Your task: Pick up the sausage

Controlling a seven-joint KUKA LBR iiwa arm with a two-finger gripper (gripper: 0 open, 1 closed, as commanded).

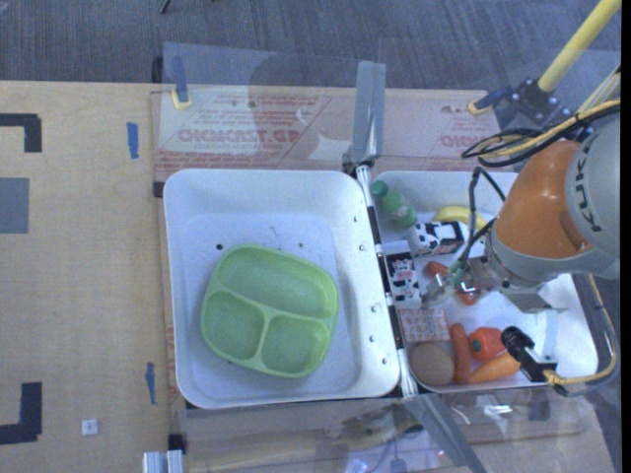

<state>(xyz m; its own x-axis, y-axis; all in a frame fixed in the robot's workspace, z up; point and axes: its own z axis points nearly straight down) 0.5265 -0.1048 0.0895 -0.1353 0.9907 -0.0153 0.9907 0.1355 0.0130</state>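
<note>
The sausage (459,342) is a short reddish-orange cylinder. It lies lengthwise near the front of the right bin (584,333), between a brown potato (431,363) and a red pepper (486,341). My gripper (446,285) reaches in from the right and hangs low over the middle of that bin. It is a little behind the sausage and does not touch it. A small red thing (435,269) lies right by its tip. Nothing is visibly held.
The right bin also holds a green bottle (394,206), a banana (454,213), a black-and-white cow toy (435,236), a pink checkered piece (424,323) and a carrot (496,368). The left bin (187,225) holds a green divided plate (268,309).
</note>
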